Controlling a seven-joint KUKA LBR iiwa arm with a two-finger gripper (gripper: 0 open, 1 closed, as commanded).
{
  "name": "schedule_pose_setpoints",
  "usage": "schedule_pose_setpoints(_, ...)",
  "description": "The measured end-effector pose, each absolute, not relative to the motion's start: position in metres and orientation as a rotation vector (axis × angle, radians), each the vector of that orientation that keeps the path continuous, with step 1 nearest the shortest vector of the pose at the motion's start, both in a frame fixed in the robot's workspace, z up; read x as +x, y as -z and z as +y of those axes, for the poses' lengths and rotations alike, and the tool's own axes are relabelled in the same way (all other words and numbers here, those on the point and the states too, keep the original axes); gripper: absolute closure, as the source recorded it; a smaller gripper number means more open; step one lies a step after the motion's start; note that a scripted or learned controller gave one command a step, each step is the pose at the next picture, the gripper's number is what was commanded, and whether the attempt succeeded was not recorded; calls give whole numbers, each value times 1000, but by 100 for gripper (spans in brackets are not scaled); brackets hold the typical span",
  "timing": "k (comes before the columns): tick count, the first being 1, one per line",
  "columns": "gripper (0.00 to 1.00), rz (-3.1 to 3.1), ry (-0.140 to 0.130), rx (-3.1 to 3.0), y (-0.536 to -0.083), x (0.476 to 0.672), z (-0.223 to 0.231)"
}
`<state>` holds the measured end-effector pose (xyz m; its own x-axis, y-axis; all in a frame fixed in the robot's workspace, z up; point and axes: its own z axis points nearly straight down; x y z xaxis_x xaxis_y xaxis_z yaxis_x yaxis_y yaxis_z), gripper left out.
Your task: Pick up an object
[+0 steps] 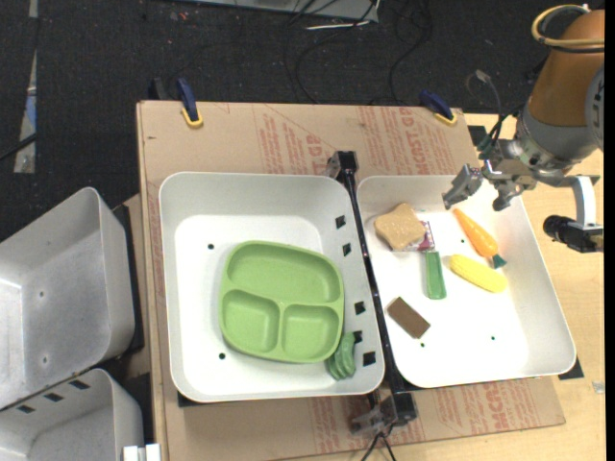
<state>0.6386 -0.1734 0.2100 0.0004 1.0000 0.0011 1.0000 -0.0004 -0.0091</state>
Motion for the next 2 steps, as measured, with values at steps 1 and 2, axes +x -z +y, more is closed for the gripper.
schedule_pose_setpoints(1,0,-2223,-1,-2220,-215,641,-173)
schedule_pose_setpoints(2,0,-2221,-5,-2215,-153,638,-166)
